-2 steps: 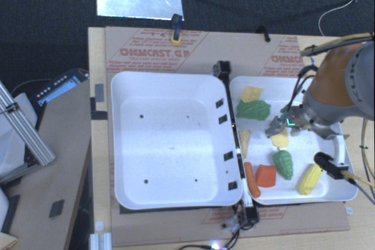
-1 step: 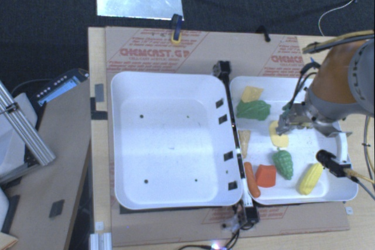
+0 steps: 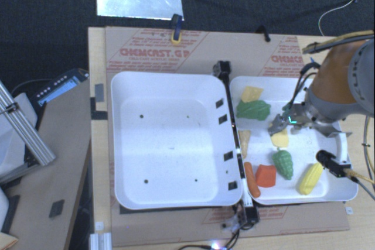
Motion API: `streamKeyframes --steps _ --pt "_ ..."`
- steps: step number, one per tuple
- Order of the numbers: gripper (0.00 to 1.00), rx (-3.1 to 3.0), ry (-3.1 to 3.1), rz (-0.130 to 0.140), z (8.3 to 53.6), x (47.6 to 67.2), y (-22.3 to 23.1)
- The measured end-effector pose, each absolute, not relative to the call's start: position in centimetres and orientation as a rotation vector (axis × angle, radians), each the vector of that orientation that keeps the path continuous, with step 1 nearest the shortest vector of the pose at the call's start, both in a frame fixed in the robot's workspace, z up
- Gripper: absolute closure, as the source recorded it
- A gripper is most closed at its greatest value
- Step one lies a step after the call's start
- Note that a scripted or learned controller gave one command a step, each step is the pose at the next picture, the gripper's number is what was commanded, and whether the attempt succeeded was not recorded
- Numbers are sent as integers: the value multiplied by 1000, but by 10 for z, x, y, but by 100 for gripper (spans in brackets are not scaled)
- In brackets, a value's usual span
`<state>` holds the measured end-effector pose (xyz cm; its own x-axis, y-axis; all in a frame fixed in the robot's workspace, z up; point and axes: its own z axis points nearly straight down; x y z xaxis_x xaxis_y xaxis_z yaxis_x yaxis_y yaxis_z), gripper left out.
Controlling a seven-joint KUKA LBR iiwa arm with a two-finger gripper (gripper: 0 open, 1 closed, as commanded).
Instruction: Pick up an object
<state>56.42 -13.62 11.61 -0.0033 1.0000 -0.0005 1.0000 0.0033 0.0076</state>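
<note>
Yellow block (image 3: pixel 280 139) lies just under the gripper (image 3: pixel 280 124), whose state I cannot tell; so close to the green leaf (image 3: pixel 253 109), a grab could slip off

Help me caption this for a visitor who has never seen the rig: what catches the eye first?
The bright toy food in the right bin stands out: a corn cob, a carrot, a red block and green leafy pieces. Above them hangs the grey and orange arm, its gripper low over a yellow piece. The left bin sits beside it.
</note>
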Motion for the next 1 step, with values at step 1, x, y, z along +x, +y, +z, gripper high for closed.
streamKeyframes --steps 1 --pt "0 2218 2220 3 84 592 -164"
